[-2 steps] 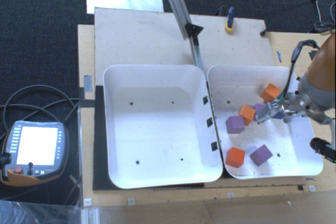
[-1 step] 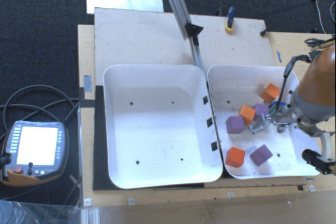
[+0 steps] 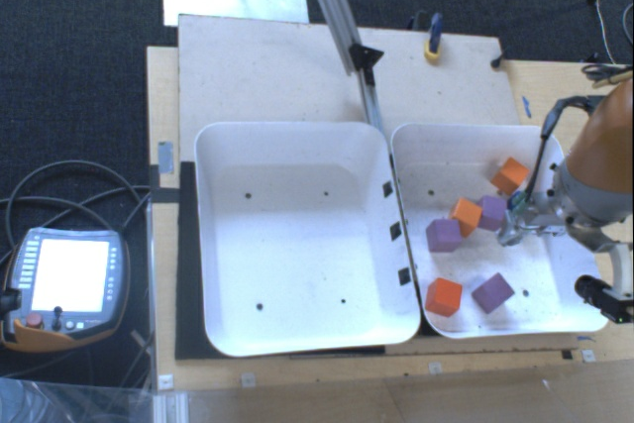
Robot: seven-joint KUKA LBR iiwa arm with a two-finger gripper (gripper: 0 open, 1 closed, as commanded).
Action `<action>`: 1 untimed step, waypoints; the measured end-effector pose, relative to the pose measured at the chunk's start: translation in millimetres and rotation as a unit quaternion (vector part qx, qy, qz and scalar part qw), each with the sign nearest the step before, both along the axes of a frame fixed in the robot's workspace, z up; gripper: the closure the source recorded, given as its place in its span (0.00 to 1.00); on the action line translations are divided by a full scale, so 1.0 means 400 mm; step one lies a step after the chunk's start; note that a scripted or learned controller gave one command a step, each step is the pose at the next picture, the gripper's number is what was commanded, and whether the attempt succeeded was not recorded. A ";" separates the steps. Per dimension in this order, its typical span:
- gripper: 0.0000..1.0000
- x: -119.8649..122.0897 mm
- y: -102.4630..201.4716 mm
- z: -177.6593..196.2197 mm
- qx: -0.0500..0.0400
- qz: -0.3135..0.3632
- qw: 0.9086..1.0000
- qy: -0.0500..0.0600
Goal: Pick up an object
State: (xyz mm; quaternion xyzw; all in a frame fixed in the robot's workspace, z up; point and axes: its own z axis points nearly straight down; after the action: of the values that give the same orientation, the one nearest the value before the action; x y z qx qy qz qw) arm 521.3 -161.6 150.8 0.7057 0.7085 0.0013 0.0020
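The right bin (image 3: 555, 307) holds several small blocks. An orange block (image 3: 512, 175) lies at the back, another orange block (image 3: 467, 212) sits mid-bin beside a purple block (image 3: 492, 211), and a purple block (image 3: 444, 235) lies left of them. Near the front are an orange block (image 3: 444, 296) and a purple block (image 3: 492, 292). My gripper (image 3: 512, 231) reaches in from the right and hangs low, just right of and below the middle purple block. The view does not settle whether it touches that block.
The left bin (image 3: 213, 213) stands beside the right one, sharing a middle wall. A slanted metal pole (image 3: 337, 5) crosses above the back of the bench. A teach pendant (image 3: 64, 287) lies off the bench at the left.
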 end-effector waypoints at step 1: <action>1.00 0.028 0.010 0.129 -0.001 0.000 1.000 -0.002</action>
State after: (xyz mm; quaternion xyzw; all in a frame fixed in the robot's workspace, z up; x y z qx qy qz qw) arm 532.6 -157.7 202.3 0.7054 0.7088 0.0020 0.0034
